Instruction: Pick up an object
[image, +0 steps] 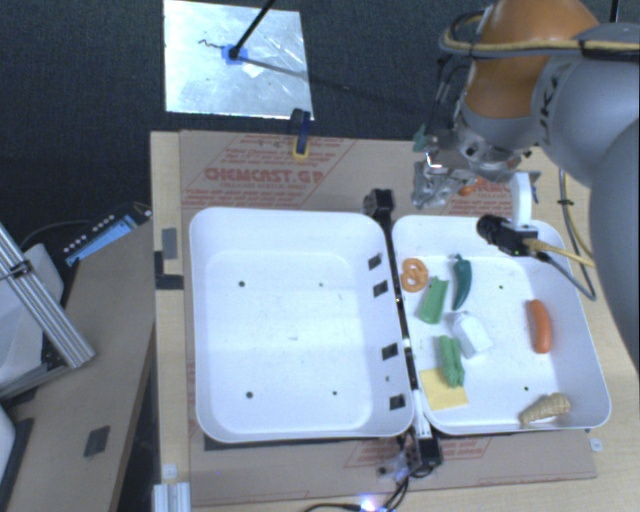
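Note:
My gripper (437, 193) hangs above the far edge of the right bin (580, 345), near its back left corner, with nothing seen between its fingers. In that bin lie a pretzel (413, 273), a dark green pepper (461, 281), a light green piece (433, 300), a white block (471, 334), a green pod (451, 360) on a yellow slab (443, 389), an orange carrot-like piece (540, 326) and a tan cone (545, 408). All of them sit nearer the camera than the gripper.
The left bin (290, 320) sits beside the right one, joined by a black hinge strip (398, 320). A shiny foil sheet (240, 60) lies at the back. A yellow and blue clamp (300, 135) stands on the cardboard base.

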